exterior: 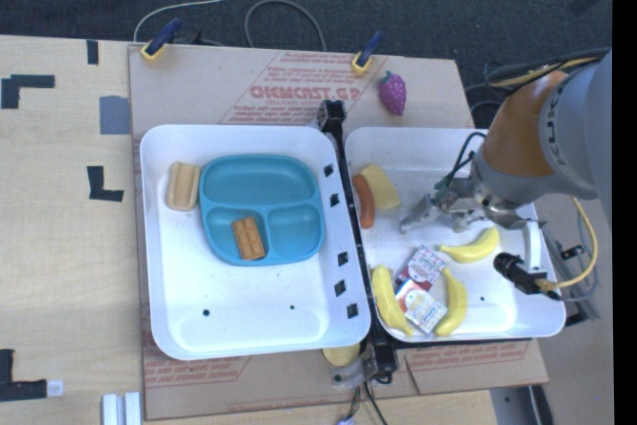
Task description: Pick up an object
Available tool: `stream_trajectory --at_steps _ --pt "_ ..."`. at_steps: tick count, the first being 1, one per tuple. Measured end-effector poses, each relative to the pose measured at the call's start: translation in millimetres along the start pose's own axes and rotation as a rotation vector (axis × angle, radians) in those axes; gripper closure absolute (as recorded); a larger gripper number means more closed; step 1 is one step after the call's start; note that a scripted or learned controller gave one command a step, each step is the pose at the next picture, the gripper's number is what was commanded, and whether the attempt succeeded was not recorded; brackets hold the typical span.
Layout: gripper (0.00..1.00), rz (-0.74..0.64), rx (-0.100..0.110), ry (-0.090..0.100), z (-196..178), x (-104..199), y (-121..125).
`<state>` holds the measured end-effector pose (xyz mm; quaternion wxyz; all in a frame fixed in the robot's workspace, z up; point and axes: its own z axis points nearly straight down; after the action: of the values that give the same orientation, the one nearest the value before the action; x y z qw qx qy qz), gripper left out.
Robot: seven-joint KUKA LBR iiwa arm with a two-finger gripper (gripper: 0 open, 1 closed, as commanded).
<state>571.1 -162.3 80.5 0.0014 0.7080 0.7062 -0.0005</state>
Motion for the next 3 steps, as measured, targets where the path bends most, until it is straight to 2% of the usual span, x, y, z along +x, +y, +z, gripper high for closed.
stream_trajectory --at_steps 1,2,3 --pt "0.00 -0.011 -0.005 0.003 -50 57 64" --pt "0.00 -0.005 0.000 0.000 -3 66 60" --pt "0.00 -0.005 0.001 0.001 -5 66 92"
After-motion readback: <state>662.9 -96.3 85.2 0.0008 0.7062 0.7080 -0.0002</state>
